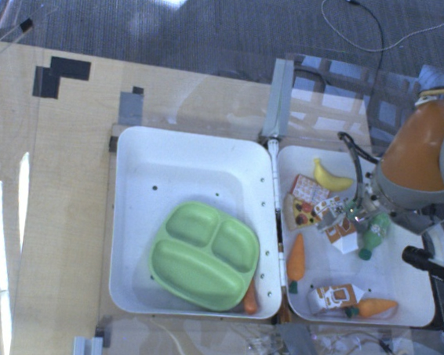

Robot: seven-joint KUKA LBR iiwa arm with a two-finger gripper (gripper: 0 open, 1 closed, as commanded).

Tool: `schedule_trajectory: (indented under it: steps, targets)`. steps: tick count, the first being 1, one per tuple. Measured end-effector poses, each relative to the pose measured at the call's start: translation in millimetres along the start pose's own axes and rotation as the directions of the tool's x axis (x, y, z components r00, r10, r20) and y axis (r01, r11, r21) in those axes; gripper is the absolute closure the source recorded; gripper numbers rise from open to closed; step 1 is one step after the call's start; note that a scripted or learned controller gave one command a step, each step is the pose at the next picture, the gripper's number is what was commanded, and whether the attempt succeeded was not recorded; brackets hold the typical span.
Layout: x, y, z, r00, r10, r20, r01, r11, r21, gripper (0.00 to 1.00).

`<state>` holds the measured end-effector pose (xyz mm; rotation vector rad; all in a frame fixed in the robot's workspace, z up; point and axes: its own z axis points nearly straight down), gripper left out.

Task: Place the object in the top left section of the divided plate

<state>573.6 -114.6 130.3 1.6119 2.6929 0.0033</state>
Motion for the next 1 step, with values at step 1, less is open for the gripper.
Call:
schedule_trajectory:
  steps: [1]
  targets:
    - [-26.9, 27.1, -166.3, 0.999, 0.046, 0.006, -0.046, 0.999, -0.007, 1.0]
